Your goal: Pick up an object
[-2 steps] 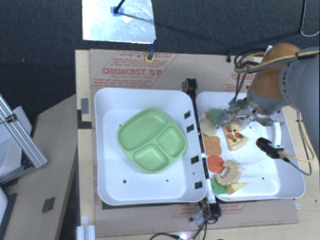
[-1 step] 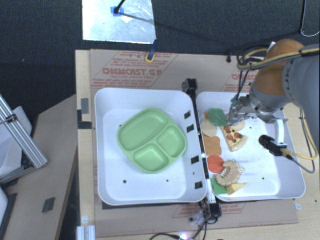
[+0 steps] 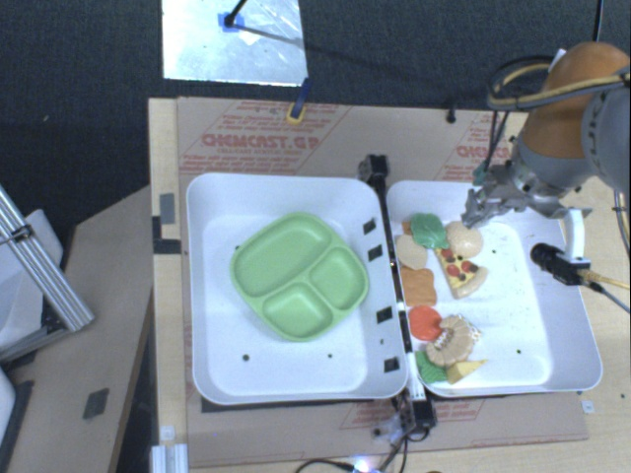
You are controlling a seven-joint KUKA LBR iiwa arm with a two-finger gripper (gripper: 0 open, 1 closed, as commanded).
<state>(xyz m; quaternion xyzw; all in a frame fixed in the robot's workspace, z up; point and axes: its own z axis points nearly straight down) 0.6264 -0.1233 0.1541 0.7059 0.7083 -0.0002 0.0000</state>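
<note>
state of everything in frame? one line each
gripper: low over the right bin's far side, just above the toy food.
right bin: holds toy food along its left side.
pizza slice: lying flat, next to a pale round piece.
green leafy piece: resting at the far end of the pile.
left bin: holds the green tray.
green tray: upright, compartments bare.

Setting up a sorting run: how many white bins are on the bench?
2: the left bin holds a green plate; the right bin holds toy food, under the tool.

Single fixed camera above the bench, slanted downward, both white bins (image 3: 212,358) framed
</note>
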